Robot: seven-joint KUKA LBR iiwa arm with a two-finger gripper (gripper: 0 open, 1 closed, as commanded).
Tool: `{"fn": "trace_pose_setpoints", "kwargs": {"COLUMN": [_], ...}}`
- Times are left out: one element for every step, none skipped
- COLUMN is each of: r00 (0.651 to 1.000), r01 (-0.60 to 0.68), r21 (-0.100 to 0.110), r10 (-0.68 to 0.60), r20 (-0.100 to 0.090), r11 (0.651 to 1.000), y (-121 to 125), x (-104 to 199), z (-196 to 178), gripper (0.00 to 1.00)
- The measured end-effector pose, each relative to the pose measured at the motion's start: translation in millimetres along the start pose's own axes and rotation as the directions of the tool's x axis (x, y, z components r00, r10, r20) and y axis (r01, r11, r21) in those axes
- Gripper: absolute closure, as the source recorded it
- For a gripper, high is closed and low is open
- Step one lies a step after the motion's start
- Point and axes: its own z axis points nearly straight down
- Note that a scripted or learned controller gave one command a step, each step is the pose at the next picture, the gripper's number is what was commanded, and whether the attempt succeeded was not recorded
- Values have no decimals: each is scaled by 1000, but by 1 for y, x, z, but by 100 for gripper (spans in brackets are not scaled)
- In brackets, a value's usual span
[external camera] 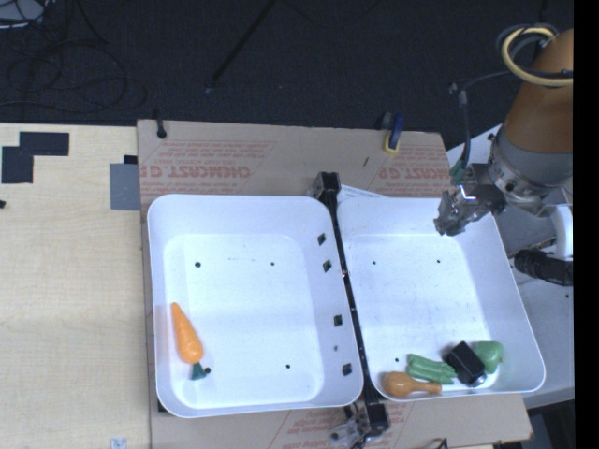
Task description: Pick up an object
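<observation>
On the counter [65, 279], two white bins sit side by side on a sheet of printed cardboard [281, 162], joined along a black strip with clips. Left bin [239, 218] holds one item: an orange carrot [186, 335] with a small green top, lying near the bin's front left corner, apart from the walls. Right bin [412, 218] holds four items, bunched together at its front edge: one orange pear-shaped piece [410, 385] at the left of the group, one green pod-like vegetable [430, 369] touching it, one black block [465, 362] lying partly over the green pod, and one green rounded piece [489, 352] just beside the block at the far right. Above the right bin's back right corner, the grey arm with its orange band reaches in, its end effector [453, 215] hanging over the bin rim, well apart from the four items. Whether it is open or closed cannot be told; nothing is visible in its grip.
</observation>
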Motion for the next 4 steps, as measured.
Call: {"fn": "trace_pose_setpoints", "kwargs": {"r00": [1000,1000,1000,1000], "r01": [5,-3,-1,1], "r21": [-11,-2,-1,-6], "r10": [-5,3,1,-1], "r20": [-1,1,-1,1], "r11": [1000,1000,1000,1000], "y": [-25,-62,-99,-110], "x": [28,-35,-77,-101], "z": [-83,-85,-66,-90], "gripper": [100,100,100,100]}}
